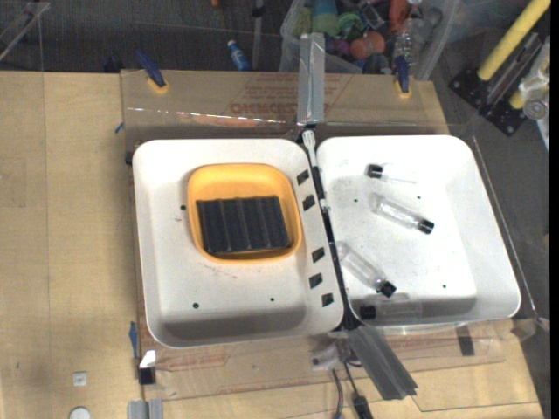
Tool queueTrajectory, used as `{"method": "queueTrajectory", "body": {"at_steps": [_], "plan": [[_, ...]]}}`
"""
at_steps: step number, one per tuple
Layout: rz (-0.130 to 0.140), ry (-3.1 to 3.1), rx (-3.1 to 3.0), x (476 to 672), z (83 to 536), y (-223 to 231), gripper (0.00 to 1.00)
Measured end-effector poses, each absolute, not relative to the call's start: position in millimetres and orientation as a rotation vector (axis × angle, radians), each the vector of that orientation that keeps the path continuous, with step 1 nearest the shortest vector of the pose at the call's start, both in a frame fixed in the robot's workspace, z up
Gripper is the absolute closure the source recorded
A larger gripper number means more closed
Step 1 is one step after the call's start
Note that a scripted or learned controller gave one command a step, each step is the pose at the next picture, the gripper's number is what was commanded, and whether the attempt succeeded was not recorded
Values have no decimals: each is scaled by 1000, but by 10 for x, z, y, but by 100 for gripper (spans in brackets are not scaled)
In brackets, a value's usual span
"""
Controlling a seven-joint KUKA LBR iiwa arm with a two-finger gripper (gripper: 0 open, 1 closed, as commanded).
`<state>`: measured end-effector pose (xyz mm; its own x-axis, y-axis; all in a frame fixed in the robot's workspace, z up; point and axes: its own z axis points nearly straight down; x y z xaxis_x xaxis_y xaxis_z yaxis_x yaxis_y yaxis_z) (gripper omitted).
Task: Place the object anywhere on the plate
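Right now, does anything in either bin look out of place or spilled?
Nothing spilled or damaged. Three clear vials lie scattered at different angles in the right bin; the orange plate in the left bin already holds a dark ridged block.

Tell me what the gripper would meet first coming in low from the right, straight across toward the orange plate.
Probably the right white bin's outer wall, then the clear tube with a black cap lying in its middle. Height is unclear; travelling higher, the way to the orange plate looks free.
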<state>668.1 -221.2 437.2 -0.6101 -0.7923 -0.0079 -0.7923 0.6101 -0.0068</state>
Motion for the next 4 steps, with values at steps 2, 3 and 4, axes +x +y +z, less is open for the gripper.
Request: {"method": "queueTrajectory", "body": {"at_steps": [2, 3, 4], "plan": [[1, 2379, -2042, 6675, 4360, -2210, 100], [4, 1946, -2459, 6673, 4352, -2211, 100], [3, 1743, -2608, 6668, 4354, -2144, 100]]}}
